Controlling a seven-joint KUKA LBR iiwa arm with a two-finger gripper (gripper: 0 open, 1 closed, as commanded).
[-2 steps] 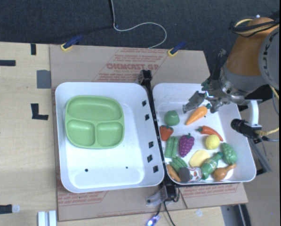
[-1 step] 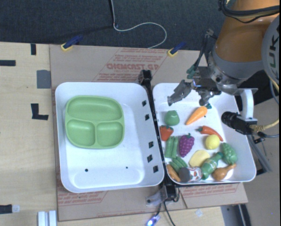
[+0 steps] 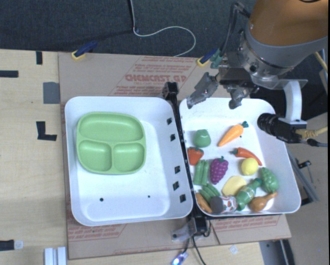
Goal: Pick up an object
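arm — reaching in from right | end effector (image 3: 219,97) — fingers spread apart, nothing between

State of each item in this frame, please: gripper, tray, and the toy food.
Gripper: open, above the right bin, holding nothing.
Green tray: flat in the left bin, compartments bare.
Carrot: lying loose in the right bin.
Grapes: lying among the other toy food.

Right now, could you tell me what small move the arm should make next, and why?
Probably lower the hand toward the carrot. The open hand hangs above the right bin's far edge with nothing between its fingers, and the carrot lies close below it, somewhat apart from the crowded toys nearer the camera.
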